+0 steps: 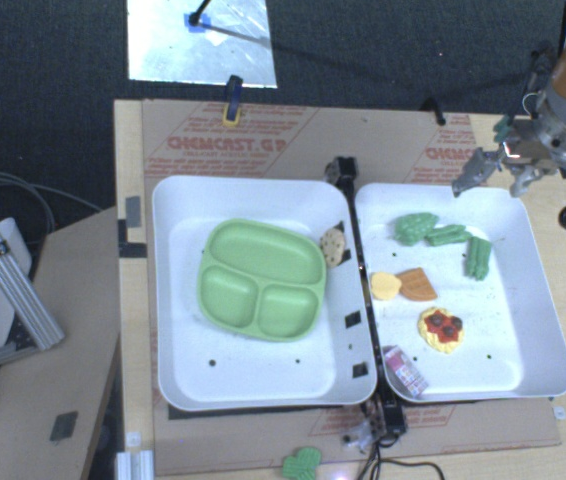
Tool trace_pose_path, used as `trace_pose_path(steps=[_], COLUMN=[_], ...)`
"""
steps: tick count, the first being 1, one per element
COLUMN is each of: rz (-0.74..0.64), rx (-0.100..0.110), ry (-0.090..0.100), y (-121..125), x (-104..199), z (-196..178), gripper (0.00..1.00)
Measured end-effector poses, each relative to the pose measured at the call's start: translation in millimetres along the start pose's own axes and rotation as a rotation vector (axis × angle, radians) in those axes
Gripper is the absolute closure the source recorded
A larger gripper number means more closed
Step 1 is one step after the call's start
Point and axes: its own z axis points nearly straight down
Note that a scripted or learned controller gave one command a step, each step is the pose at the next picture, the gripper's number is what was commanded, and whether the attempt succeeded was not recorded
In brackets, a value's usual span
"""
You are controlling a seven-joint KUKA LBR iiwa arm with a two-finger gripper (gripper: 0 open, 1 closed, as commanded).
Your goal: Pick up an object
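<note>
The brown board [263, 133] under the bins bears red print, seemingly "CHEMCAST GP", repeated at right.

Divided plate [261, 278] in the left bin [178, 368], cookie [333, 245] at its right edge, toy foods in the right bin [533, 358], gripper [496, 171] above that bin's upper right corner.
</note>
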Motion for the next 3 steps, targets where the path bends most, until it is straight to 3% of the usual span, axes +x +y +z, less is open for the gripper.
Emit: trace_pose_path(steps=[1, 2, 3], rz=[0.005, 0.003, 0.002], rx=[0.015, 0.003, -0.004], ry=[0.002, 0.000, -0.001], y=[-51.7, -17.1, -14.9], x=[-35.1, -67.3, -67.0], z=[148.5, 201.3, 186.7], gripper=[0.00, 0.00, 1.00])
